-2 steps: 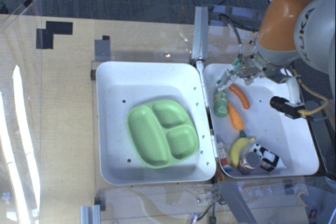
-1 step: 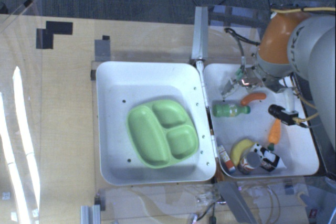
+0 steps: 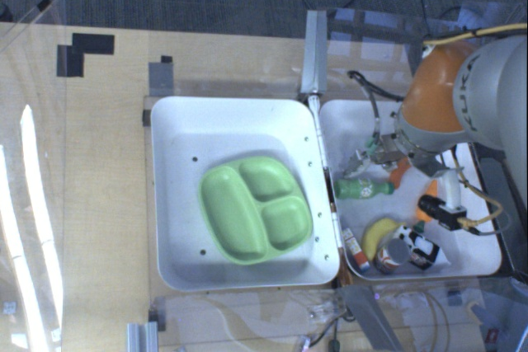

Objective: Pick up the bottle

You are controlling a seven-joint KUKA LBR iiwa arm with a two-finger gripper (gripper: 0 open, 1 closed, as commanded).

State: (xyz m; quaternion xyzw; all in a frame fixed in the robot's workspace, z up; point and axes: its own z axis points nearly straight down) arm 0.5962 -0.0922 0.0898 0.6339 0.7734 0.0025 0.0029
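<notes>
Bottle, small, green, clear plastic with a white cap end: lies on its side in the right-hand shallow white bin, close to that bin's left wall, its length running across the view. Going from the left of the bench: pale wooden bench top with black tape marks near its far left corner; left-hand shallow white bin with rounded corners; in it, a light green plastic divided plate with three compartments, resting flat and turned at a slant, roughly in the bin's middle. A grey metal divider bar stands between the far edges of the two bins. In the right-hand bin, nearer the camera than the bottle, lie a yellow banana, a round can-like item with a dark and white top, just beside the banana, and a thin red-and-white stick-shaped item along the left wall. An orange object sits just right of the bottle. Two-finger gripper of the grey arm with orange band: positioned above the bin just beyond the bottle's far side, near it; nothing is visibly between its fingers, and whether they are apart or together cannot be told.
</notes>
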